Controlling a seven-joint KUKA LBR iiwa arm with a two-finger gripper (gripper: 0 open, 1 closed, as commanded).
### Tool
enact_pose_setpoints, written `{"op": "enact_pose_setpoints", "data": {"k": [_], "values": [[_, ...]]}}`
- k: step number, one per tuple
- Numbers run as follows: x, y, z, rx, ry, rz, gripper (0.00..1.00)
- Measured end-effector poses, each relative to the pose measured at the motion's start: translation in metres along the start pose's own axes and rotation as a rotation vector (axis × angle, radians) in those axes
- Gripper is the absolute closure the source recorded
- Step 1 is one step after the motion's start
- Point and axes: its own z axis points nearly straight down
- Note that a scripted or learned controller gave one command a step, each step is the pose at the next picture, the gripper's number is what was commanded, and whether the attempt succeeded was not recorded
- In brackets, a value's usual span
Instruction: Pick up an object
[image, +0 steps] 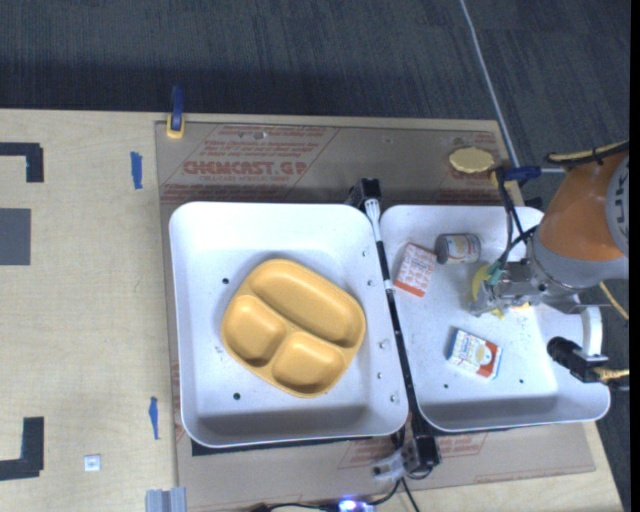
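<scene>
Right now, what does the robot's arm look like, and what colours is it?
The arm is a thick rounded tube, grey with a bright orange band above the wrist. Thin yellow and black cables run along it. At its tip sits a small silvery metal gripper, with a bit of yellow-green beside it.

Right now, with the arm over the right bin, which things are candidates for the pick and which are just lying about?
Pick candidates, right bin:
- small can on its side
- red-and-white card
- small carton
- gripper sits low between the can and the carton

Lying about:
- yellow divided tray, left bin
- tan disc on the board behind the bins
</scene>
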Motion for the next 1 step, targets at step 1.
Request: {"op": "enact_pose_setpoints", "data": {"k": [1], "values": [[0.0952, 0.0411, -0.0887, 0.006, 0.004, -0.003, 1.0]]}}
